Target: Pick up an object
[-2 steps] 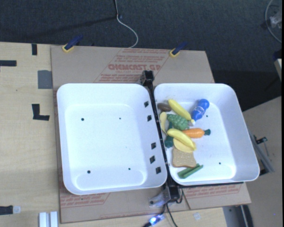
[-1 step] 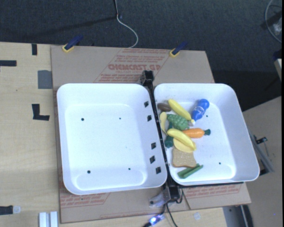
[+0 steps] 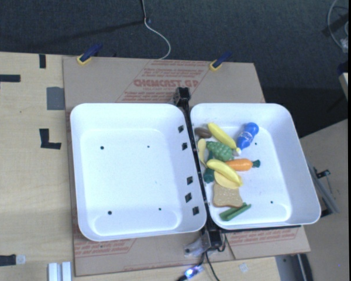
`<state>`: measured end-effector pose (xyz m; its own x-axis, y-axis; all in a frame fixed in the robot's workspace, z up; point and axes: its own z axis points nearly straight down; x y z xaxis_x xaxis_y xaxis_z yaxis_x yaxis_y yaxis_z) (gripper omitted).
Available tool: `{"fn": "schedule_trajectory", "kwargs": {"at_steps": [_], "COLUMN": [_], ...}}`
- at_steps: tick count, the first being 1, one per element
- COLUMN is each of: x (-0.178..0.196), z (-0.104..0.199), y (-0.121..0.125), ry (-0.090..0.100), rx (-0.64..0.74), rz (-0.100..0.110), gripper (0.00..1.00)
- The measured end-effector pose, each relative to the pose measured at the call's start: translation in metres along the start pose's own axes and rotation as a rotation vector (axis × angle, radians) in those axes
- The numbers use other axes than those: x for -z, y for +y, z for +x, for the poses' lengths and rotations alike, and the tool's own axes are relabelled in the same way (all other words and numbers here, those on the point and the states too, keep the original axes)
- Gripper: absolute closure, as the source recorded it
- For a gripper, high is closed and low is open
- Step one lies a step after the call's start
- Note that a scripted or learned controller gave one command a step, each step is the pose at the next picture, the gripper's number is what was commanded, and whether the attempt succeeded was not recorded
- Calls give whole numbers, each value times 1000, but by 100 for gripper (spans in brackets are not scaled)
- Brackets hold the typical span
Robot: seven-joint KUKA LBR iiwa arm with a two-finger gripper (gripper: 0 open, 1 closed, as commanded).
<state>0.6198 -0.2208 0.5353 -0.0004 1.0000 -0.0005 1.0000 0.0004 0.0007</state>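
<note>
Carrot lies in the right bin, touching bananas beside a blue bottle.

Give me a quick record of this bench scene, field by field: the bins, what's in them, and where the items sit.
bins: left bin and right bin, side by side
items in right bin: two bananas, blue bottle, carrot, bread slice, green bean pod, dark green leafy piece
placement: clustered toward the right bin's left side, several touching or overlapping
base: cardboard sheet
</note>
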Motion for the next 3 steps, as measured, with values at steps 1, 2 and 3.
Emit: {"fn": "schedule_trajectory", "kwargs": {"at_steps": [1, 2, 3], "x": [-2, 0, 0], "z": [-2, -3, -3], "y": [40, 16, -14], "ry": [-1, 0, 0], "rx": [2, 0, 0], "rz": [1, 0, 0], "gripper": [100, 100, 100]}}
